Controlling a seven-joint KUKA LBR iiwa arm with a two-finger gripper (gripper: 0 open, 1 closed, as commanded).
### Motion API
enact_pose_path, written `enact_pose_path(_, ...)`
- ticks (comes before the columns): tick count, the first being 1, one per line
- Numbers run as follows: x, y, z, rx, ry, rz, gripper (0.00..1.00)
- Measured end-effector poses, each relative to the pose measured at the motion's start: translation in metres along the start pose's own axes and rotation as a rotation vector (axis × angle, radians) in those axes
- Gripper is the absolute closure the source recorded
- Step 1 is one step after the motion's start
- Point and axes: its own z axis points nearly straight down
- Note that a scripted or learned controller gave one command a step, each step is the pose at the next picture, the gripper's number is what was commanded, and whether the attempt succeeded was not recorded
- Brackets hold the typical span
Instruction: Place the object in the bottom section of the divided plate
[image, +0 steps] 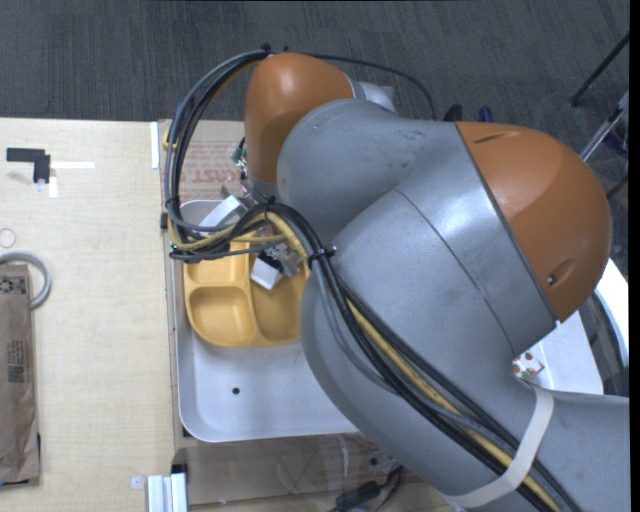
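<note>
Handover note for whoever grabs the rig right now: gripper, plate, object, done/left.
Gripper: hidden under the arm, which hangs over the upper part of the yellow divided plate; open or shut cannot be told.
Plate: in the white bin, near its upper left. The section nearest the bottom of the camera view has nothing visible in it.
Object: cannot be identified; a small white piece shows by the wrist cables above the plate, unclear whether it is the object or part of the rig.
Done: no placement visible.
Left: confirm what the gripper carries, then place it in the bottom section.
</note>
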Motion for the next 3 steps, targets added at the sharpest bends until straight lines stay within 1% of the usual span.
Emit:
enact_pose_path(1,-0.017,-0.009,0.001,-0.013,0.055,0.408,1.0)
enact_pose_path(2,-0.005,-0.004,0.001,-0.01,0.04,0.409,1.0)
enact_pose_path(3,-0.025,-0.017,0.004,-0.015,0.056,0.413,1.0)
